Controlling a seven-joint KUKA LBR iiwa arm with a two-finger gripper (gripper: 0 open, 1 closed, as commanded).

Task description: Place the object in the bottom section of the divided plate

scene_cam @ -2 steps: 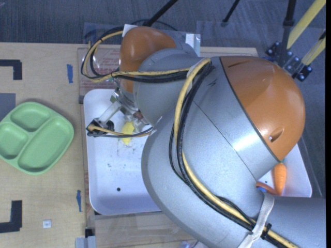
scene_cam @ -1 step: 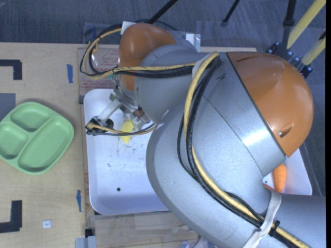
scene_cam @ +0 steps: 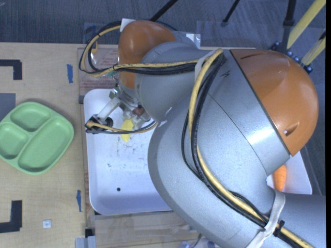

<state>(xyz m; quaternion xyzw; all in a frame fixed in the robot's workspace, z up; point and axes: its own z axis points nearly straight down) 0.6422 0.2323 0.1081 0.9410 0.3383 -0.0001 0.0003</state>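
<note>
While poised low over the white bin (scene_cam: 119, 174) near its 12 o'clock end, hung with the gripper (scene_cam: 123, 113) just at 12 o'clock of the yellow object (scene_cam: 126, 125), perhaps touching it. Could not tell whether apart, together or clamped on anything. Judged as the pick: best to centre over the yellow object, close squarely, lift straight clear of the bin wall. Next, carry toward 9 o'clock to the green divided plate (scene_cam: 46, 143), well apart on the bench (scene_cam: 41, 200), and lower gently before release.
</note>
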